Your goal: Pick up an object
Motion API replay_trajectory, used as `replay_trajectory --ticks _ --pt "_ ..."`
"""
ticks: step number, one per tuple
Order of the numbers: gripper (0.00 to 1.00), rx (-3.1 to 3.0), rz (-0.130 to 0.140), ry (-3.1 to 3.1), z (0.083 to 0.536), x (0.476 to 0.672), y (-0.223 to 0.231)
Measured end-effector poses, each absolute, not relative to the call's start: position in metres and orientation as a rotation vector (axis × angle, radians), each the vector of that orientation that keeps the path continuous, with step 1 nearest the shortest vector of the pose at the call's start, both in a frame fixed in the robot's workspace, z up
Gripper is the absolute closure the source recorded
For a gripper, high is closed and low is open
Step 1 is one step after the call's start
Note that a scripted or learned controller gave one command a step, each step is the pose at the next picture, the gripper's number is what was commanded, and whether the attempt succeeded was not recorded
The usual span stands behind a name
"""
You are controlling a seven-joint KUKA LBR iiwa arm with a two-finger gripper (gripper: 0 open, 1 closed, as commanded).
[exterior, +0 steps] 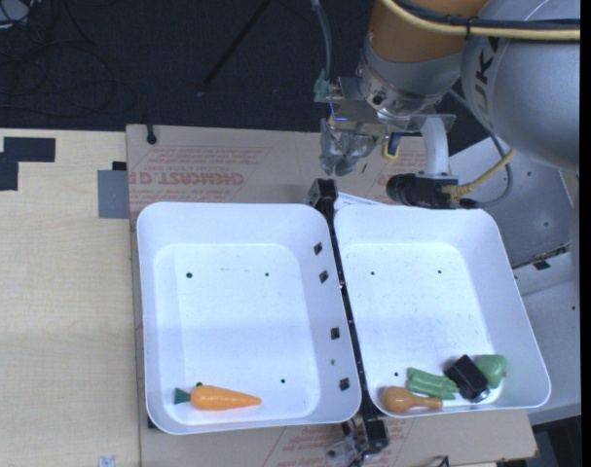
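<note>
Gripper [342, 156] hung above the far edge of the bins, over the cardboard sheet [227, 168], near the divide between the two. State of the gripper could not be told; it was small and blurred in this view. Nothing was seen held in it. The arm [441, 37] came in from the upper right, orange band above the wrist.

Right bin [422, 232]: four items bunched in the near right corner, well apart from the gripper. A tan pear-shaped piece [410, 400], a green bean-like piece [431, 383], a black block [467, 377] and a green rounded piece [492, 366] sat touching or just beside one another.

Left bin [227, 224]: one carrot [222, 397] lay on its side along the near wall, green end pointing left. Both bins rested on the desk [52, 309].
</note>
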State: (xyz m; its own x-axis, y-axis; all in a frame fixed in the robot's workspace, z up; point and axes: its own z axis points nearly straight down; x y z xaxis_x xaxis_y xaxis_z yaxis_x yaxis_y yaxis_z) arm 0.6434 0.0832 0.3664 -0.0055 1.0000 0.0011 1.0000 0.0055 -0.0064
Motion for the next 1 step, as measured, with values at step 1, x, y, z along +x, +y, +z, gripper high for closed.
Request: replay_trajectory --ticks 1 --pt "1.0 -2.214 0.008 -2.222 0.3328 0.6381 0.1247"
